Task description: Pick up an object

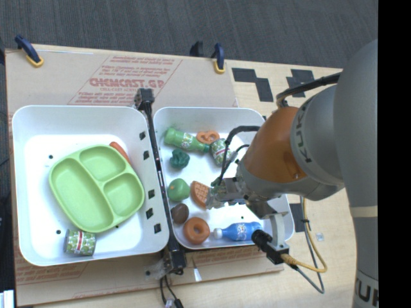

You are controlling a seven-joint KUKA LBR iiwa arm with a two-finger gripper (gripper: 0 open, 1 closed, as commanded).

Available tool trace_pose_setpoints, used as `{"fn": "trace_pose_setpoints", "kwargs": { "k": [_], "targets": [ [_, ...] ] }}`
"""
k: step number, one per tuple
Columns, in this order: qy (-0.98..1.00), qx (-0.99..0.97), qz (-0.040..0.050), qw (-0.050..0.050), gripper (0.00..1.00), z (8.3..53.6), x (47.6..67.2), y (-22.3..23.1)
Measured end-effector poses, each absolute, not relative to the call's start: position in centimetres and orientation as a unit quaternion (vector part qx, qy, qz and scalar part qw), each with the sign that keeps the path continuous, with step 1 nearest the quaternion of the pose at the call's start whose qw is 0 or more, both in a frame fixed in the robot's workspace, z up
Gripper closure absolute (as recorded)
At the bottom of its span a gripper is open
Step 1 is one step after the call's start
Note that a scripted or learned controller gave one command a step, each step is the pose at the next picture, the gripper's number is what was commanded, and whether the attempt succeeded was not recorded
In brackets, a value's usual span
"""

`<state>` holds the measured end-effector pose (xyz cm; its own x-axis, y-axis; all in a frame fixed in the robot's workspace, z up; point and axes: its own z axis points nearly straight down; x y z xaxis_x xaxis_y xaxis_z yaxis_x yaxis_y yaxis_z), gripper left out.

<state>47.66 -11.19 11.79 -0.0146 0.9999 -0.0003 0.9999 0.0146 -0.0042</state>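
The grey arm's jaws [215,194] sit low in the right white bin [247,115] beside the brown waffle-shaped toy [200,192], perhaps touching it, though I cannot tell whether they are open or closed, so nothing looks lifted yet.

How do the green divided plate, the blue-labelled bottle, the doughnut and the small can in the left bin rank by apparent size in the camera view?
1. green divided plate, by far the largest
2. blue-labelled bottle
3. doughnut and small can: they look about alike, so I won't rank them.
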Motion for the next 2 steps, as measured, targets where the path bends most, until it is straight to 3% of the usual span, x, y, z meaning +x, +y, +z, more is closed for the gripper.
{"fn": "trace_pose_setpoints", "kwargs": {
  "k": [1,2],
  "targets": [
    [-0.709,-0.705,-0.0017,-0.004,1.0,30.9,47.9,-10.7],
    [-0.709,-0.705,0.0008,0.001,1.0,19.6,50.1,-12.8]
  ]
}}
